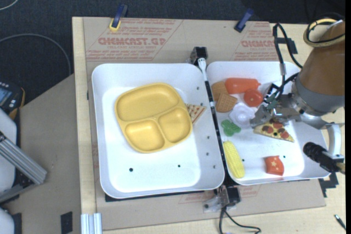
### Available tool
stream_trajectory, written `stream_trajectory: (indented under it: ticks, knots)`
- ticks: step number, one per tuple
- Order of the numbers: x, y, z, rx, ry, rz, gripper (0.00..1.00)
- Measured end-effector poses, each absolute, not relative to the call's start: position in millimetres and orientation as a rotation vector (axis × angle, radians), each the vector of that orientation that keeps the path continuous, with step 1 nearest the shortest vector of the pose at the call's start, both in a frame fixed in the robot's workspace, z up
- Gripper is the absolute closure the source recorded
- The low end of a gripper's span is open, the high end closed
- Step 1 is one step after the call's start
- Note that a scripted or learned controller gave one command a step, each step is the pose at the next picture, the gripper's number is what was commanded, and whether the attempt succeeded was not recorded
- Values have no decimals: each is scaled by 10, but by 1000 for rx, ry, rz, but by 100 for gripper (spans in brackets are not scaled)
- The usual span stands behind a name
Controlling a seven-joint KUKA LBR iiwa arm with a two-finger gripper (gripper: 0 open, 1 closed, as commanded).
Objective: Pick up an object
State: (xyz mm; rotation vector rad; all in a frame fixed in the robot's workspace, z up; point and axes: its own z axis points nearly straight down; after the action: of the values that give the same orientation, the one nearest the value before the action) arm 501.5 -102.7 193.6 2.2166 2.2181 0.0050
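The grey arm reaches in low from the right so its claw (pixel 264 113) can get at the toys in the right white plastic bin (pixel 296 172). I cannot tell its state. It sits just beside the flat pizza slice toy (pixel 276 130). That bin also holds a yellow corn cob (pixel 234 158), a red tomato (pixel 253 97) and a green leaf piece (pixel 230 128). The left white plastic bin (pixel 159 178) holds a yellow plastic plate with three parts (pixel 152 117).

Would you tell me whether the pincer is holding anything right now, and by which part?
It cannot be told: the pincer sits low by the pizza slice, its tips too blurred to judge.
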Motion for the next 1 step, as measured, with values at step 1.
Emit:
stream_trajectory:
  ticks: [1]
  knots:
    - [5028,-1026,2269,2216,2220,4,100]
